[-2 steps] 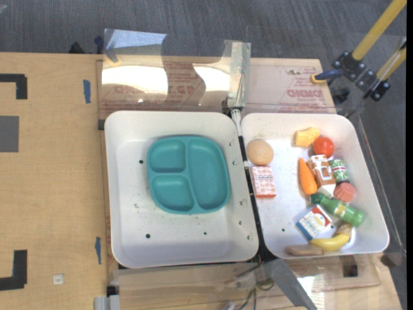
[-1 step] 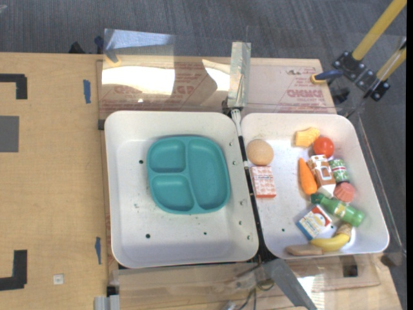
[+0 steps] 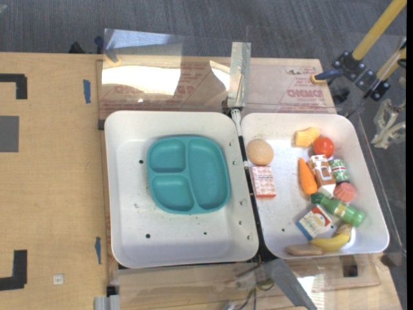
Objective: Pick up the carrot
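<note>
The carrot is a small orange cone lying in the right bin, pointing up and down the view, just left of a small red and white carton. It touches or nearly touches that carton on its right side; bare bin floor lies to its left.
The right bin also holds a tan egg-like ball, a pink carton, a yellow piece, a tomato, a green bottle, a banana and other toy food. A teal divided plate lies in the left bin.
</note>
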You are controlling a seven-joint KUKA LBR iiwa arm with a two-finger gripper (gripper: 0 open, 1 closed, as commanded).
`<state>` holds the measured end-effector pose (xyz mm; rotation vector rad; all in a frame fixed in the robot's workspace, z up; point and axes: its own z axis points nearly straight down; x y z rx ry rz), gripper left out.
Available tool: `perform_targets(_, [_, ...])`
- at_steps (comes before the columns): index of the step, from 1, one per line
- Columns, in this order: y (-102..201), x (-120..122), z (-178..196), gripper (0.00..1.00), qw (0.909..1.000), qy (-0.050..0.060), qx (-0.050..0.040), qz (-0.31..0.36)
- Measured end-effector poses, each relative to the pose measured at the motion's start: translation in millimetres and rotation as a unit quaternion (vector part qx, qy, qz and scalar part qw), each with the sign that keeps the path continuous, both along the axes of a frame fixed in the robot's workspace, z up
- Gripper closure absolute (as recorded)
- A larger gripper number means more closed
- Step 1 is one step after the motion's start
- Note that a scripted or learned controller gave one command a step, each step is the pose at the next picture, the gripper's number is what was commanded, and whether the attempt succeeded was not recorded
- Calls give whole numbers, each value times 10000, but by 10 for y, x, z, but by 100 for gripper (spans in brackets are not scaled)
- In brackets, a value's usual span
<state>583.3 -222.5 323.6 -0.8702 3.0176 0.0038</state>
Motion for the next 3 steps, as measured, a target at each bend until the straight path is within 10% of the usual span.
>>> perform_targets(1, [806, 207, -551, 100, 9997, -9, 9, -263])
perform_targets(2, [776, 207, -529, 0, 9996, -28, -5, -282])
perform_targets(3, [896, -13, -1756, 0, 9968, 12, 5, 802])
